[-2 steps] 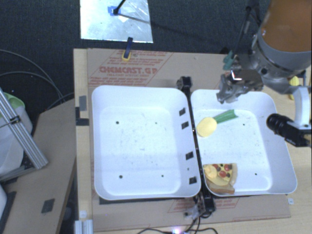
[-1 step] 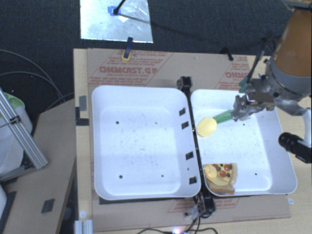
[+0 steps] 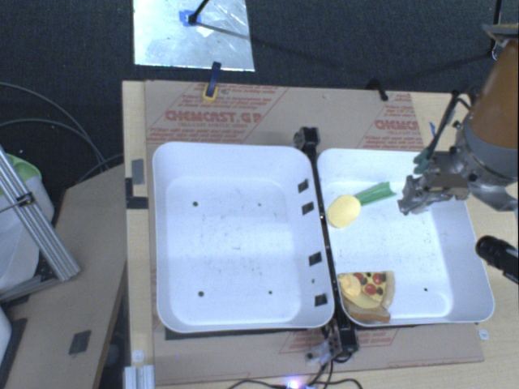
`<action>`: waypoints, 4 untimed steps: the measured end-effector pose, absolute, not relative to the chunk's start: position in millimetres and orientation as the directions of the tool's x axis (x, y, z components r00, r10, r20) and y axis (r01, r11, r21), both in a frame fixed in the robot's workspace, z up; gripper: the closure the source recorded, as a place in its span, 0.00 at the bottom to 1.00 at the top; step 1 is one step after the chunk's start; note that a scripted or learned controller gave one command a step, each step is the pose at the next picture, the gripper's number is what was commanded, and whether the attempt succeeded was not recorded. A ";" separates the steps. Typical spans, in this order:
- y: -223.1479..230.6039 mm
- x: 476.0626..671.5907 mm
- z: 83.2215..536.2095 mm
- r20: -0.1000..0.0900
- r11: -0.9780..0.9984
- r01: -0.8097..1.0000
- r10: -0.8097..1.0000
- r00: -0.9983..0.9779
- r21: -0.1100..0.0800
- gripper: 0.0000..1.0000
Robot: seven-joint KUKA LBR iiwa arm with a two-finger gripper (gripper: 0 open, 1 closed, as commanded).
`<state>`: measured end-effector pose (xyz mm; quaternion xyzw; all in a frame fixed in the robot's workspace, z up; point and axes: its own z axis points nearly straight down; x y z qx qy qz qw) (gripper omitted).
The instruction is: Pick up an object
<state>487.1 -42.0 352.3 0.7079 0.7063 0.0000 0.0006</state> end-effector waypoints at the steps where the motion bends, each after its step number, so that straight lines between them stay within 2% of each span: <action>1: 28.3 487.0 383.8 0.001 0.008 1.000 1.000 -0.008 0.005 1.00; 2: 125.1 523.3 429.3 0.004 0.012 1.000 1.000 -0.012 0.009 1.00; 3: 55.4 514.2 334.5 -0.003 -0.006 1.000 1.000 0.006 -0.006 1.00; 4: 23.1 485.8 295.1 0.000 -0.002 1.000 1.000 0.002 -0.001 1.00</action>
